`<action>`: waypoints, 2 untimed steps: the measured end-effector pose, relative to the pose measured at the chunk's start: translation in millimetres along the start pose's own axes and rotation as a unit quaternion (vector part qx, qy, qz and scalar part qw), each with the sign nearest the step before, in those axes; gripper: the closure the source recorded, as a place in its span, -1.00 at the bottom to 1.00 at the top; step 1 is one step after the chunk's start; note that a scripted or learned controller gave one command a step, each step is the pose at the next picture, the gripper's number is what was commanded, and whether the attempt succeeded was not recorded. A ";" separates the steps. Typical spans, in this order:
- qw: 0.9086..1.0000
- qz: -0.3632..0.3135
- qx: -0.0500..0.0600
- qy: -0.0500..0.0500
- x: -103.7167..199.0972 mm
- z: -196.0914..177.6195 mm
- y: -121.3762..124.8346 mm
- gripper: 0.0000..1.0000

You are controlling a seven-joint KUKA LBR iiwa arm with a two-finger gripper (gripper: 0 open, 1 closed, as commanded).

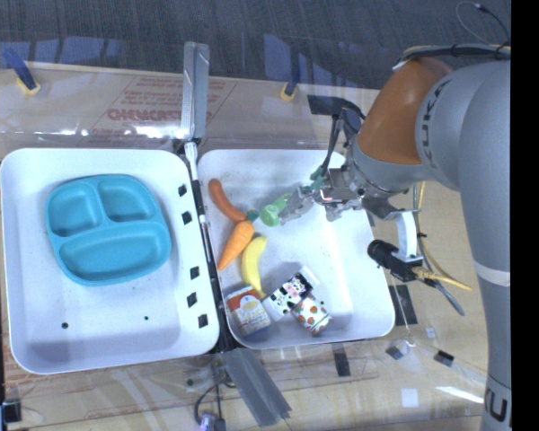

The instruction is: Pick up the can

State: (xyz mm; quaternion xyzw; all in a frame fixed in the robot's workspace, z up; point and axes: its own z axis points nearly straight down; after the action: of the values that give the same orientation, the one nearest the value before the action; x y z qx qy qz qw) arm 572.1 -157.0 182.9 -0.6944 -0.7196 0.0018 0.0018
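gripper (292, 206) sits over the carrots, can't tell its spread, so swing it toward the can (249, 311) in the right bin's (364, 326) near corner, drop straight.

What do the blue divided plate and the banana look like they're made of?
The blue divided plate looks like moulded plastic: one even colour, rounded compartment walls, a soft sheen. The banana is probably a plastic toy: uniform yellow, smooth, no spots or bruises, though the picture is too coarse to be sure.
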 end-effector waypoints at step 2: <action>0.974 0.225 0.001 0.002 -34.5 92.4 -96.7 -1.00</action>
State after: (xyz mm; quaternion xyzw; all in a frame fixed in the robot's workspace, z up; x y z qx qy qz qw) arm 476.3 -194.9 90.9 -0.8384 -0.5451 0.0014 0.0030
